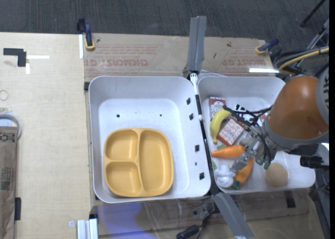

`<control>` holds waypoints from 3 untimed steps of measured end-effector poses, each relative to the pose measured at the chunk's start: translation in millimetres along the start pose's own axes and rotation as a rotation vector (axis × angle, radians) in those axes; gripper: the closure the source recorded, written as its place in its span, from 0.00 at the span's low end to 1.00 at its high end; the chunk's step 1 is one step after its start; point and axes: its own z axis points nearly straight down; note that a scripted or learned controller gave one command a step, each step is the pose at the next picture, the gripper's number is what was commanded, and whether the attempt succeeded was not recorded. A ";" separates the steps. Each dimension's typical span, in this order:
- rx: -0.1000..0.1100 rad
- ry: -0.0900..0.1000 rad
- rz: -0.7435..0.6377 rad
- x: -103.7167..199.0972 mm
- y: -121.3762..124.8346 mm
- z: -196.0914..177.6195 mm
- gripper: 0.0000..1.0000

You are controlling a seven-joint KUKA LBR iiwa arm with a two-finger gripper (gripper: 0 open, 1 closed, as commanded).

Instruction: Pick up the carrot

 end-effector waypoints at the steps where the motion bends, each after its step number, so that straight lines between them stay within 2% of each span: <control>1: 0.000 0.009 0.002 1.3 0.5 -7.3 1.00; 2: 0.007 0.026 0.153 -20.1 90.5 -92.4 1.00; 3: 0.007 0.026 0.155 -19.2 72.8 -106.8 1.00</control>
